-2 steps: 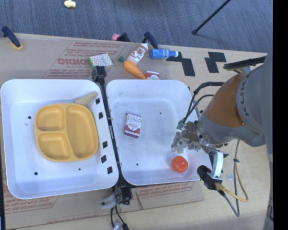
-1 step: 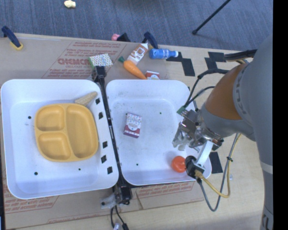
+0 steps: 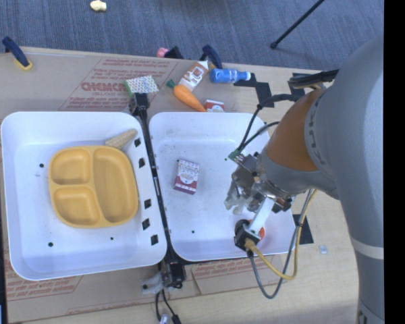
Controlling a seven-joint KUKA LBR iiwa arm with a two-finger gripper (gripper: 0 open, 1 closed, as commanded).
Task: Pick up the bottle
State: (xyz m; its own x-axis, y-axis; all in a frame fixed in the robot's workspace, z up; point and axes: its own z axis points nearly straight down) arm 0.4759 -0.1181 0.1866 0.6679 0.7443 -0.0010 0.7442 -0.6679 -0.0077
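My gripper (image 3: 237, 196) hangs low over the right part of the right bin (image 3: 209, 245), under the grey arm with its orange band. A small red and white carton (image 3: 187, 177) lies in that bin, a short way left of the gripper. Two bottles lie outside the bins on the cardboard at the back: a white one with an orange label (image 3: 194, 75) and a blue one (image 3: 227, 76) to its right. Both are well apart from the gripper. A small red-orange patch (image 3: 258, 233) shows beside the wrist, and I cannot tell what it is.
The left bin (image 3: 13, 181) holds a yellow divided plate (image 3: 92, 185) and a tan piece (image 3: 121, 139) at its back edge. Behind the bins lie a carrot (image 3: 187, 98), a small red box (image 3: 214, 104) and a patterned packet (image 3: 141, 85). Clamps sit at the bench's corners.
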